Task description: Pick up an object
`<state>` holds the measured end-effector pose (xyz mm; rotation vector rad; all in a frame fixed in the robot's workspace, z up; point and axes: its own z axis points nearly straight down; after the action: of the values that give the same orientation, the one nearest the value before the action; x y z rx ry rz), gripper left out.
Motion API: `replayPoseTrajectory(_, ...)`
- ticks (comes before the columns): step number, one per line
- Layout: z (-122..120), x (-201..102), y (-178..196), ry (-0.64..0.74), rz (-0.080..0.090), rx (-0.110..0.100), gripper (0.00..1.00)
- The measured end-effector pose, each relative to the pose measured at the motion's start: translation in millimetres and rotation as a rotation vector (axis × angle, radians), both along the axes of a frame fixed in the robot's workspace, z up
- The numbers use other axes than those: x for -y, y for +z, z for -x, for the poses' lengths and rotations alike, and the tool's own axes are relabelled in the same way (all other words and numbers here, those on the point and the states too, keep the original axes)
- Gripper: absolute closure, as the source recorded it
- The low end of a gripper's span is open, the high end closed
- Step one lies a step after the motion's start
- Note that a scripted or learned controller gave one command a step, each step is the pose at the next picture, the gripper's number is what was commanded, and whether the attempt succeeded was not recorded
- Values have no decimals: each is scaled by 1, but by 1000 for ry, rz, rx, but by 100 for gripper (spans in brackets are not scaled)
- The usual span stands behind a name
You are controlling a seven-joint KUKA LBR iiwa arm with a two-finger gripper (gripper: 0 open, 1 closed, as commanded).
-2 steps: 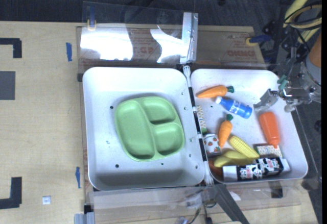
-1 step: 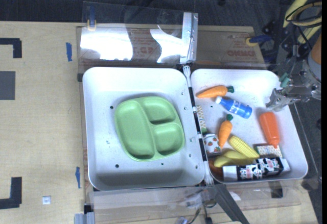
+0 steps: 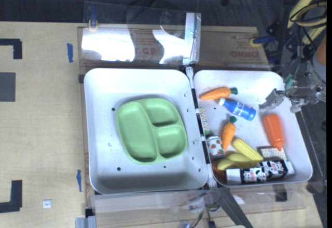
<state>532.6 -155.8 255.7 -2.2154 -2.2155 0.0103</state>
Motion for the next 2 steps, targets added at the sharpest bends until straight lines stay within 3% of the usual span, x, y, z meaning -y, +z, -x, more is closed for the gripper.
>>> replayPoseTrajectory(1, 53, 24, -134, -159, 1, 6, 0)
replayPoseTrajectory(2, 45, 34, -164, -172, 4, 31, 0)
